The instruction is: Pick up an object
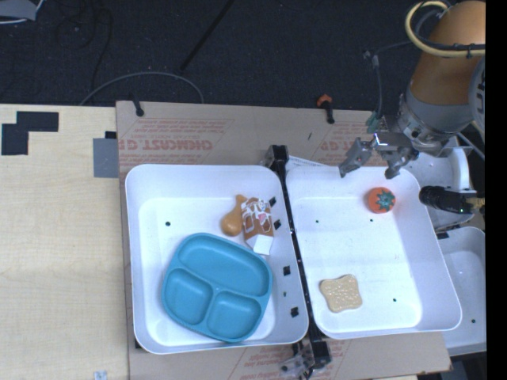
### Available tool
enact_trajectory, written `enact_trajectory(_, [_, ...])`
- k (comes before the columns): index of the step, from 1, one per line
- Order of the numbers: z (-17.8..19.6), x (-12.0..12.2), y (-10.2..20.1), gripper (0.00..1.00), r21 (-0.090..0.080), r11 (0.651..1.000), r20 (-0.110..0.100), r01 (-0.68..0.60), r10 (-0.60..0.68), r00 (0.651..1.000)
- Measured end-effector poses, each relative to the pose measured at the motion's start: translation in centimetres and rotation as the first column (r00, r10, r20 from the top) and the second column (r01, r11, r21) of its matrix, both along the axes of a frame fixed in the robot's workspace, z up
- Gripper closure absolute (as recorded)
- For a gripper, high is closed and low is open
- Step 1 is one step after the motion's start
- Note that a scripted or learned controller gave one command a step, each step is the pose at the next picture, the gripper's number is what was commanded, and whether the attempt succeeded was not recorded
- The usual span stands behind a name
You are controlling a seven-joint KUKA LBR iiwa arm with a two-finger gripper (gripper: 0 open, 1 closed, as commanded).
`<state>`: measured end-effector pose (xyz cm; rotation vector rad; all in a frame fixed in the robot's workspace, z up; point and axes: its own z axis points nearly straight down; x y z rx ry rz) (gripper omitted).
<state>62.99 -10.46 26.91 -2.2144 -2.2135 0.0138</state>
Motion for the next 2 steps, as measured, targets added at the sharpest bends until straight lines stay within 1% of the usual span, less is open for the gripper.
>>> enact_trajectory(1, [0.7,0.2,0.0,0.0,-0.001,1.0,0.013,-0.002,0.002,1.0])
enact_trajectory(2, [-5.6,0.2,0.7,0.0,0.0,1.0,0.006,-0.002,0.002,1.0])
